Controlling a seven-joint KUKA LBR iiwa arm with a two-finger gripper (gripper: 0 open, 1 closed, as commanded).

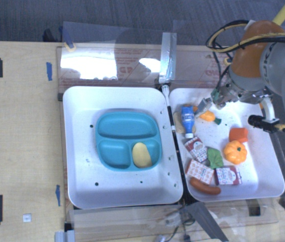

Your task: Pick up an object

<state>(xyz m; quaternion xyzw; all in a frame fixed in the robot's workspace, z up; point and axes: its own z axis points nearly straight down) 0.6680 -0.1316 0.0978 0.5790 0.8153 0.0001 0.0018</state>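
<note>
Toys fill the right bin: a blue bottle, a small orange piece, a red block, a pumpkin, a green piece, small cartons and a sausage. In the left bin a blue tray holds a yellow potato. The gripper hovers over the right bin's far side, just beside the orange piece; I cannot tell how wide its claw stands.

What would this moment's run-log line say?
hand: upper right bin, beside blue bottle | left bin: yellow item in blue tray
</note>
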